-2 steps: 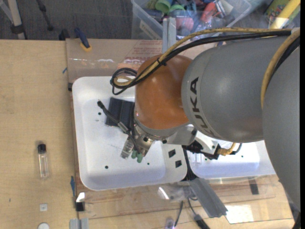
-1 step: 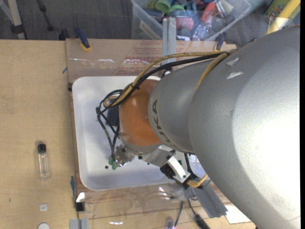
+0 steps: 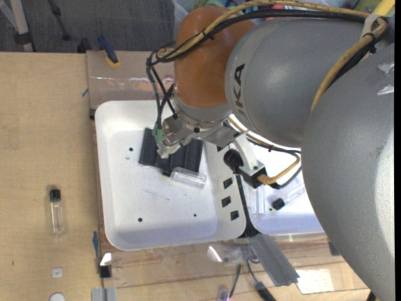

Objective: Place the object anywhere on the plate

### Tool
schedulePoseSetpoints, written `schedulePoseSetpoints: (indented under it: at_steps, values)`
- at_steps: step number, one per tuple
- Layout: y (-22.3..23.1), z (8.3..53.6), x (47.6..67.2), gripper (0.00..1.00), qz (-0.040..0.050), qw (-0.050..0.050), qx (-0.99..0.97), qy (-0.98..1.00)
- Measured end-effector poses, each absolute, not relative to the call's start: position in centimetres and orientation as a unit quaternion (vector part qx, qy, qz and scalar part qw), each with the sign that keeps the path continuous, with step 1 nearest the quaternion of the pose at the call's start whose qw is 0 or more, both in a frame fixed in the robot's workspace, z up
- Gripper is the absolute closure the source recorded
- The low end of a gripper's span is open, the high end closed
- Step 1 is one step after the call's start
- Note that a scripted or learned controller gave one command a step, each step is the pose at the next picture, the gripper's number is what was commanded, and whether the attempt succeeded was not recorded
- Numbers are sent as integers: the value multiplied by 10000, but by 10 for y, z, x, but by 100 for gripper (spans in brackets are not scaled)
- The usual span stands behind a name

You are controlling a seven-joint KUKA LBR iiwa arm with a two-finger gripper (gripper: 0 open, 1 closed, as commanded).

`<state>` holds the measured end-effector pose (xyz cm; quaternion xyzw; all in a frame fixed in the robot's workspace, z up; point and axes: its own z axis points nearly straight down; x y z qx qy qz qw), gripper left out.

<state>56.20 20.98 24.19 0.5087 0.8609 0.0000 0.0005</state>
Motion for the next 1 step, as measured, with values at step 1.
schedulePoseSetpoints:
  at_steps: [1]
  values:
    - [201,234,574,100,-6,1,7283,6853]
